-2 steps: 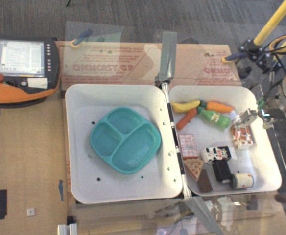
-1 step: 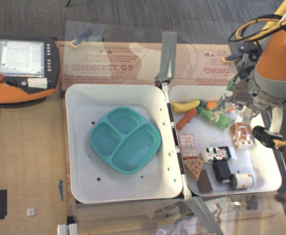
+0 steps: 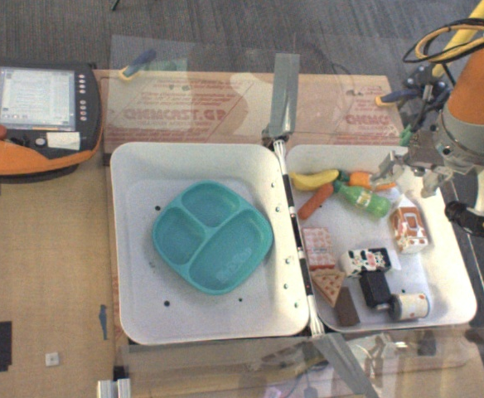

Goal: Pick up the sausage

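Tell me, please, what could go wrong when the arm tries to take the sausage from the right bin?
1. The sausage lies against the bin's left wall, leaving little room for a finger on that side.
2. The banana and the green bottle lie close beside it, so the pincer may bump or catch one of them instead.

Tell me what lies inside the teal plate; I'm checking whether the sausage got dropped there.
The teal divided plate shows three bare compartments. The sausage lies in the right bin, beside the banana.
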{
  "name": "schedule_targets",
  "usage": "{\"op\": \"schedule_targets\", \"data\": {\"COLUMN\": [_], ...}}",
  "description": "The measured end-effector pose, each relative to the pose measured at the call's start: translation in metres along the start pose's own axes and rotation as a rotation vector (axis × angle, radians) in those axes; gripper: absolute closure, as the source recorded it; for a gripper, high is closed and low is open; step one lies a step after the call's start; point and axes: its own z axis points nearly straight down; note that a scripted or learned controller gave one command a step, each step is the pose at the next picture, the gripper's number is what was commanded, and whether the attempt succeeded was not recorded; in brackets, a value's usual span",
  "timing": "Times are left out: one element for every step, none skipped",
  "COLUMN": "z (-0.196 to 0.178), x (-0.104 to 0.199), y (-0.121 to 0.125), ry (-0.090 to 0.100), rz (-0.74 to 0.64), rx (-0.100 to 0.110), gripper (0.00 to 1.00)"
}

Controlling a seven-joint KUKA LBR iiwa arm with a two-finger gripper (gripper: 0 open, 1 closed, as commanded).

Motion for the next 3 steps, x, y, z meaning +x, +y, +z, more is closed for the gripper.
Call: {"op": "schedule_targets", "data": {"z": [0.0,0.113,0.123], "x": [0.0,0.046,0.051], "y": [0.0,0.016,0.055], "ry": [0.0,0.001,-0.009], "rz": [0.0,0.34,0.512], "rx": [0.0,0.005,0.019], "gripper": [0.0,0.0,0.0]}}
